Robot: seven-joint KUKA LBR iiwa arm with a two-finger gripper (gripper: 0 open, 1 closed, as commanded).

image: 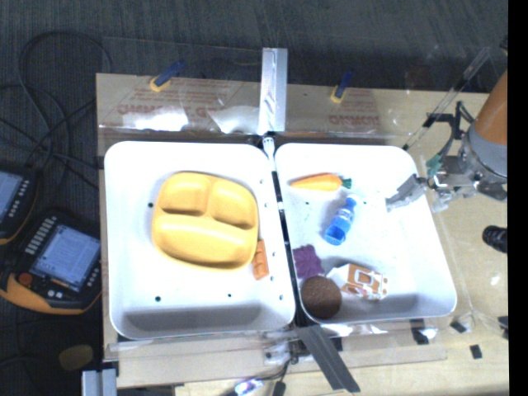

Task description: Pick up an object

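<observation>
The right bin (429, 254) holds an orange carrot (322, 181) at the back and a blue bottle (339, 221) in the middle. Toward its front lie a purple piece (308, 261), a brown ball (321, 296) and an orange-and-white packet (365, 280). My gripper (417, 202) hangs over the bin's right rim, to the right of the bottle and carrot and apart from both. It looks open, with nothing between its fingers. The orange-banded arm comes in from the right edge.
The left bin (132, 295) holds a large yellow divided plate (206, 219), with a small orange piece (261, 260) by the divider. Clear plastic sheets and clips lie behind the bins. Cables and handheld controllers (58, 258) sit on the floor at the left.
</observation>
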